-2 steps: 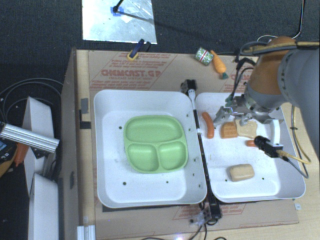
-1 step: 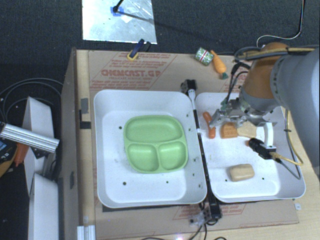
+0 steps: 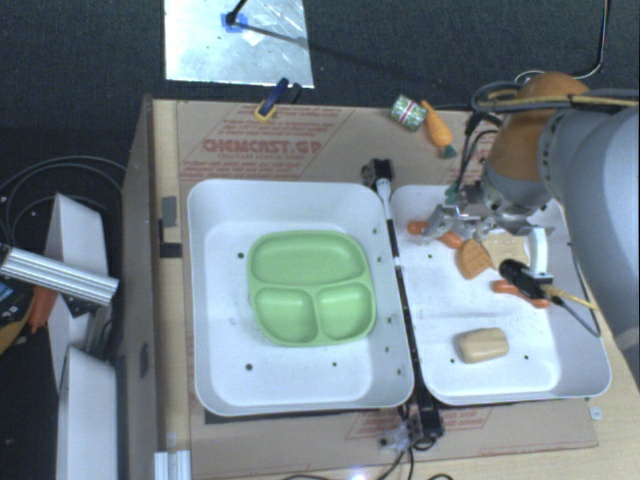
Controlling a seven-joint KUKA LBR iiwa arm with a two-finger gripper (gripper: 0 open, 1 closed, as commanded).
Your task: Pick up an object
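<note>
The grey arm [image 3: 590, 168] enters from the right, orange band uppermost, wrist bent down over the far end of the right bin [image 3: 575, 368]. The end effector [image 3: 462, 216] sits low among small orange pieces [image 3: 474, 258]; whether it is released or clenched cannot be told. A tan block [image 3: 482, 344] lies apart, nearer the front. The left bin [image 3: 215, 368] holds 1 green divided tray [image 3: 311, 286]

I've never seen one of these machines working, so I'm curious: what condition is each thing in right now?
Green three-compartment plastic tray: flat in the left white bin, nothing in it.
Tan bread-roll toy: lying loose in the right white bin.
Orange wedge-shaped toy: lying just below the gripper.
Orange carrot toy: outside the bins, on the cardboard.
</note>
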